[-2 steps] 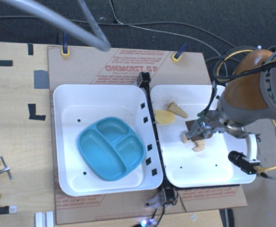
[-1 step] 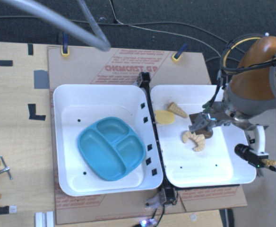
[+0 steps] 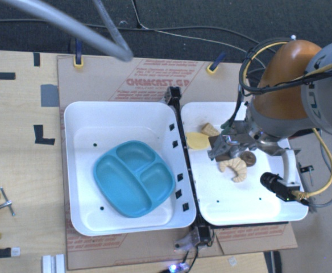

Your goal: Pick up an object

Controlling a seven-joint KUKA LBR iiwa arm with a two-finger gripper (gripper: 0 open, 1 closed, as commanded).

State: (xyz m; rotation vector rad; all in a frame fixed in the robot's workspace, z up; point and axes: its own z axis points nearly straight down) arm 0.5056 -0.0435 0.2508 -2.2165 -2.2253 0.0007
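Down low with the gripper [image 3: 223, 148] in the right bin [image 3: 251, 218] of 2 on the desk [image 3: 18, 152], reaching in from the right on the grey arm [image 3: 285, 78]. Impossible to tell from this slant whether spread or pressed together, or whether pinching anything.

Around the gripper, 4 small candidates:
- just left of it, a flat yellow piece [image 3: 195, 141] against the bin's left wall;
- on the far side of that, a small tan chunk [image 3: 210, 129];
- just near-right, a pale crescent-shaped piece [image 3: 236, 169];
- beside the crescent on its far-right side, a small brown round piece [image 3: 249, 159].

Too close together to say which of them touch the gripper.

Probably toy food, judging by looks: light, stiff, not fragile, likely smooth and a bit slippery. Little force needed, but easy to squirt out of a poor pinch.

Best bet the crescent: take across its narrow middle, not along its length and not at the tapered tips. Avoid the yellow piece, since flat, low and tight to the wall, with little to pinch. Expect the round brown piece to roll if nudged.

In the left bin [image 3: 75, 152], a blue divided plate [image 3: 133, 178], well apart from the gripper; wide and shallow, graspable only at the rim.
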